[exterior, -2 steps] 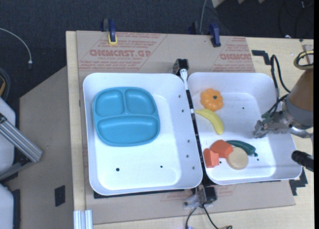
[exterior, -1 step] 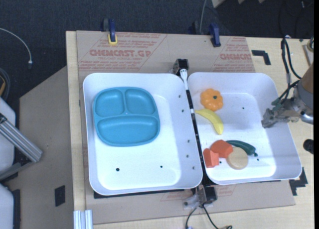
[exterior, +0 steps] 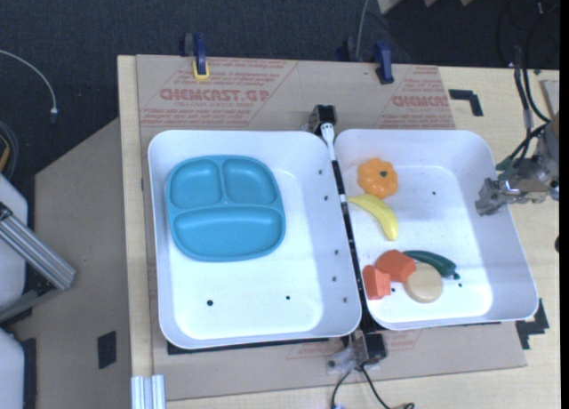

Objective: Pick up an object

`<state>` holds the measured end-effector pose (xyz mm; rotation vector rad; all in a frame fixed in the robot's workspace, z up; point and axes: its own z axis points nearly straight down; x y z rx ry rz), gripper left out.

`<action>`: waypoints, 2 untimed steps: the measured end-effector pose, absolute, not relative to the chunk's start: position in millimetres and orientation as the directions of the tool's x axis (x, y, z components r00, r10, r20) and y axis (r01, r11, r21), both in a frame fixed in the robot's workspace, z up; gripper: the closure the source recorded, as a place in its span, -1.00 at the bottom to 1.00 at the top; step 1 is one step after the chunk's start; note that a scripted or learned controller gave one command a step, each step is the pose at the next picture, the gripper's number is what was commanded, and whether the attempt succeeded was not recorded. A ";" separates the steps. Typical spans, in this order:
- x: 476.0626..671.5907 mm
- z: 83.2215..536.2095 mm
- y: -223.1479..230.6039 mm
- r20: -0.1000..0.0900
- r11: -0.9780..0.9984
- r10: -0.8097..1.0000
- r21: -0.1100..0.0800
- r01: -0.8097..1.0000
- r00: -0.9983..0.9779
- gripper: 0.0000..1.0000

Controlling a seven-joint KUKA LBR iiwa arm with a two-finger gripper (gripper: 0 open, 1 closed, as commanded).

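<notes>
Nothing picked yet. Near end of right bin (exterior: 498,309): red piece (exterior: 388,274), beige round (exterior: 425,286), green veg (exterior: 433,262). Further back: banana (exterior: 377,214), orange pumpkin (exterior: 377,177). End effector (exterior: 491,196) at bin's right rim, nothing visibly in it; open or closed, can't tell tbh. Whole grab still left.

bins (exterior: 249,332): 2 | blue divided plate (exterior: 227,207): 1 | toy foods (exterior: 377,177): 5 | blue clamps (exterior: 198,52): 2
</notes>
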<state>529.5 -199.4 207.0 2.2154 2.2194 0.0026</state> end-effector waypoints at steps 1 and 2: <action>524.4 267.5 -195.1 -0.004 0.002 1.000 0.009 1.000 -0.002 1.00; 536.2 253.5 -138.6 0.002 0.005 1.000 -0.001 1.000 -0.005 1.00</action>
